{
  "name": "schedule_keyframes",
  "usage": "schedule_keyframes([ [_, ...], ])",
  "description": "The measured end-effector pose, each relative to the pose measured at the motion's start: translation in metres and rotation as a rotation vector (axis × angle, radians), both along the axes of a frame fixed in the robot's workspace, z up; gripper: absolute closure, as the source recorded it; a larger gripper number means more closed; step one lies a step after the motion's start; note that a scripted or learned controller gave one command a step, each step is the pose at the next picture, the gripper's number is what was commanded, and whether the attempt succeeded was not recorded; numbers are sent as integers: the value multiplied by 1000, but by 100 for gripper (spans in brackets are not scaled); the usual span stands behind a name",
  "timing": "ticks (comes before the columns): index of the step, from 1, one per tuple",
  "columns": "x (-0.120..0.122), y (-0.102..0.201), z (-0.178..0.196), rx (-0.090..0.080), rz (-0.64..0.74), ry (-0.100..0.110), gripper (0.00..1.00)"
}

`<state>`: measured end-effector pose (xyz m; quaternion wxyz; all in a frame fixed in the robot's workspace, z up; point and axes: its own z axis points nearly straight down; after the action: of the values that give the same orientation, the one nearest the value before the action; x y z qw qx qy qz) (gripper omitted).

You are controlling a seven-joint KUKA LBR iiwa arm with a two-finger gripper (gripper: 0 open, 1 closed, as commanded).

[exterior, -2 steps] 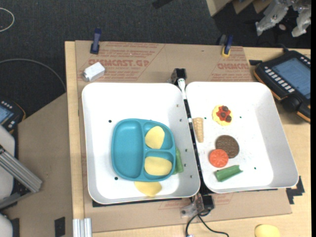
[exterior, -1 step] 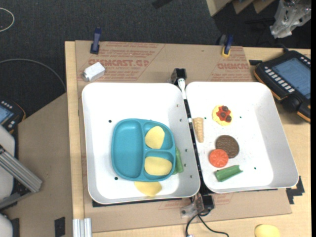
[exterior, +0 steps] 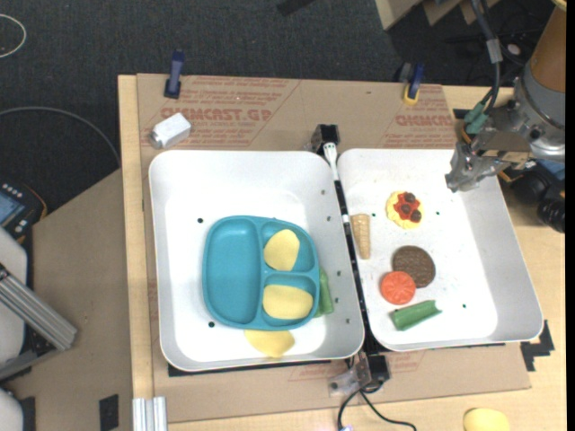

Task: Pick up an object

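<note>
The hand is seen above the right bin; its spread cannot be told. A brown disc, possibly a cookie, lies mid-bin, touching a red piece.

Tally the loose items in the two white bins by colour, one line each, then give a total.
Yellow: 4, three by the teal tray at, plus the red-topped disc
Tan: 1 cone
Brown: 1 disc
Red-orange: 1 round piece
Green: 2, and a sliver
Teal: 1 tray
Total: 10
</note>
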<state>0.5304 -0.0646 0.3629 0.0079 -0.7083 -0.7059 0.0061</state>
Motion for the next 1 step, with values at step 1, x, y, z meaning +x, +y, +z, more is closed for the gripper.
schedule_keyframes([
  [1, 55, 160, 155, 5, 22, -40, 100],
])
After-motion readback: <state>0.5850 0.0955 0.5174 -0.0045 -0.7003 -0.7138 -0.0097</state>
